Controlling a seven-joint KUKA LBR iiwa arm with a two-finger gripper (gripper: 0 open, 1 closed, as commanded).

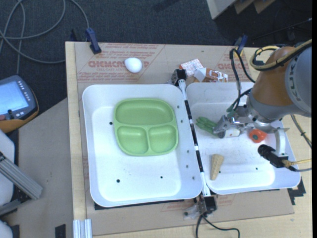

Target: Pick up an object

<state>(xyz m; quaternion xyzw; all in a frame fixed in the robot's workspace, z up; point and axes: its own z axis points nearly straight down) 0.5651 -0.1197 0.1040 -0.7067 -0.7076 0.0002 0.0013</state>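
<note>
The arm reaches into the right bin point(237, 181) from the right. Its gripper point(227, 128) hangs low over the bin's upper middle, right beside a green object point(205, 123) that lies just to its left. An orange-red object point(256, 135) peeks out to the right of the gripper, partly hidden by the wrist. A tan cone point(216, 165) lies on the bin floor below the gripper. In the left bin point(99, 148) sits a green divided plate point(146, 126).
A white egg-like ball point(132, 64) rests on the cardboard behind the left bin. Crumpled packaging point(200, 72) lies behind the right bin. Blue clamps point(92, 40) hold the board's far corners. Cables run along the right side.
</note>
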